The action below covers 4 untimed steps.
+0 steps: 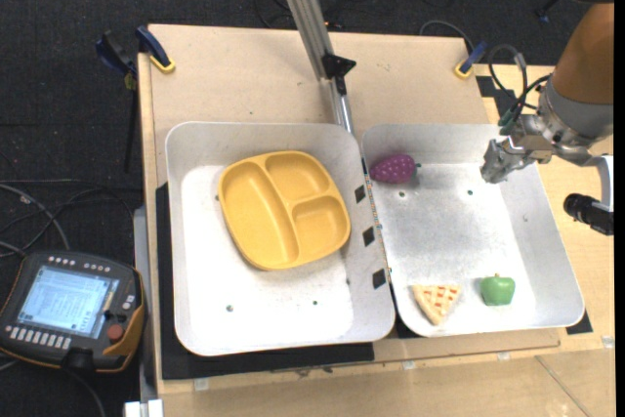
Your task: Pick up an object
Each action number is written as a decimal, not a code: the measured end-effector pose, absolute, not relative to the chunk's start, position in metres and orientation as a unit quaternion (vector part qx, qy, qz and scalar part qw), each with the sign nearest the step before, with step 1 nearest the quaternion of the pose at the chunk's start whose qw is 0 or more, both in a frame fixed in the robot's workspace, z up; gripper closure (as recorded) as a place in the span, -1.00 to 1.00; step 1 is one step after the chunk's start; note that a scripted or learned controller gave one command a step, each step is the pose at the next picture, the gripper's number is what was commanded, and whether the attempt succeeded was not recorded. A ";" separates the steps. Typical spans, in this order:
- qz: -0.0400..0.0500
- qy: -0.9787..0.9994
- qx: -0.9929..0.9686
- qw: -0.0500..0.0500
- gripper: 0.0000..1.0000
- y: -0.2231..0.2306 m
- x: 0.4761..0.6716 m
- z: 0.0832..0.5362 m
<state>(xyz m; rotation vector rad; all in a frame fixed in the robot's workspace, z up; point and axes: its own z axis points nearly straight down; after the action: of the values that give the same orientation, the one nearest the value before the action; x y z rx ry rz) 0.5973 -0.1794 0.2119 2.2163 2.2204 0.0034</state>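
overhead, we see the bench (254, 73) carrying two shallow white bins side by side. the left bin (195, 308) holds a yellow divided plate (283, 208), lying flat toward the bin's upper middle, with three compartments facing up. the right bin (532, 249) holds three small toy foods: a purple bunch of grapes (394, 168) near its upper left corner, just beside the divider between the bins, a pale slice with a red lattice top (436, 301) near the lower edge, and a green pepper (498, 289) just to the right of that slice, the two close but apart.

the arm (586, 63) comes in from the right, its grey wrist angled down over the upper right part of the right bin. the claw (495, 166) hangs above the bare white floor of that bin, well apart from the grapes to its left and from the slice and pepper below it. we see nothing between its fingers; whether they stand apart or together we cannot tell at this angle.

a teach pendant (68, 308) with a lit screen lies on the dark floor to the left of the bench
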 end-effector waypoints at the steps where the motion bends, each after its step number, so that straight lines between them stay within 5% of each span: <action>1: 0.000 0.710 0.705 -0.001 1.00 -0.128 0.583 0.205; 4: 0.001 0.710 0.704 0.000 1.00 0.013 0.546 0.227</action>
<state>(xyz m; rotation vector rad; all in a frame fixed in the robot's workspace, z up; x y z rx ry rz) 0.5456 0.0133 0.2268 2.2121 2.2314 0.0027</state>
